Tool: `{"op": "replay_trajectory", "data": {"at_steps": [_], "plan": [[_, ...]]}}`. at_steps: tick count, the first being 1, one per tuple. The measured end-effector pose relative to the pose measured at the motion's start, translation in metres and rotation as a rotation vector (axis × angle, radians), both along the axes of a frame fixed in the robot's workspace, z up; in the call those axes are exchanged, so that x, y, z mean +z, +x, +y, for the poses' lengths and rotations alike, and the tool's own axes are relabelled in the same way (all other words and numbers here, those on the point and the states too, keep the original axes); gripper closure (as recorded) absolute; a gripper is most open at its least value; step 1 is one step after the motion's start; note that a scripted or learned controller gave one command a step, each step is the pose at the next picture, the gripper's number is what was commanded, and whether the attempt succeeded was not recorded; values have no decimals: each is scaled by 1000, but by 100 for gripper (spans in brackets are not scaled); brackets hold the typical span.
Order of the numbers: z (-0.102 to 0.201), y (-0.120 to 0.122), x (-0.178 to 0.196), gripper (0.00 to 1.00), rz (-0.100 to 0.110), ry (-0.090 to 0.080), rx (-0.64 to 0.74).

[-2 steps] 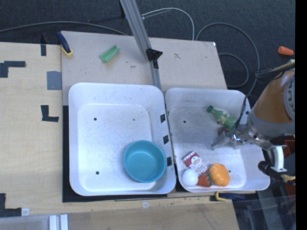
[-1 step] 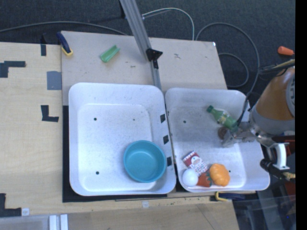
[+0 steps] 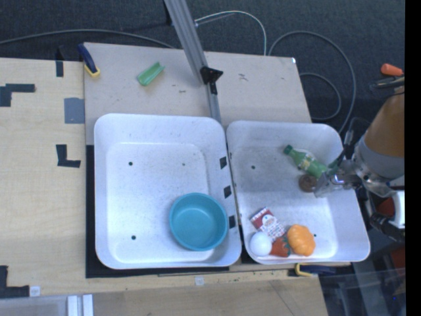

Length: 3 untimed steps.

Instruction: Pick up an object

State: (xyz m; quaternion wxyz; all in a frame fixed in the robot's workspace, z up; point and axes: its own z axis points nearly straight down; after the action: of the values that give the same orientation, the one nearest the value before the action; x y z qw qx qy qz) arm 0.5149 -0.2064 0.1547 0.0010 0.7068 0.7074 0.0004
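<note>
From above, the wooden surface (image 3: pixel 39 196) carries two shallow white bins side by side. The left bin (image 3: pixel 131 137) has a blue bowl (image 3: pixel 198 220) sitting near its front right corner. In the right bin (image 3: pixel 276 143), a green bottle (image 3: pixel 306 161) lies on its side toward the far right, its cap pointing up and left. Just beside its lower end rests a small brown round thing (image 3: pixel 307 184). The arm (image 3: pixel 385 140) comes in over the right rim, and its end effector (image 3: pixel 332 178) sits low right against the bottle's base and the brown piece; whether it is clenched or released, I cannot tell. Along the front of that bin are a red and white packet (image 3: pixel 266 220), a white egg-shaped ball (image 3: pixel 260 243), a small red item (image 3: pixel 280 247) and an orange fruit (image 3: pixel 301 239), bunched close together. Behind the bins lies a green marker-like object (image 3: pixel 150 74).
</note>
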Motion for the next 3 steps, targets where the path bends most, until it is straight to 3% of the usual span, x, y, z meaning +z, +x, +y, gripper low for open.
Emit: {"op": "replay_trajectory", "data": {"at_steps": [1,2,3], "plan": [[-1,0,63,100,-3,-1,1],[0,-2,103,100,2,0,0],[59,16,105,100,2,2,7]]}}
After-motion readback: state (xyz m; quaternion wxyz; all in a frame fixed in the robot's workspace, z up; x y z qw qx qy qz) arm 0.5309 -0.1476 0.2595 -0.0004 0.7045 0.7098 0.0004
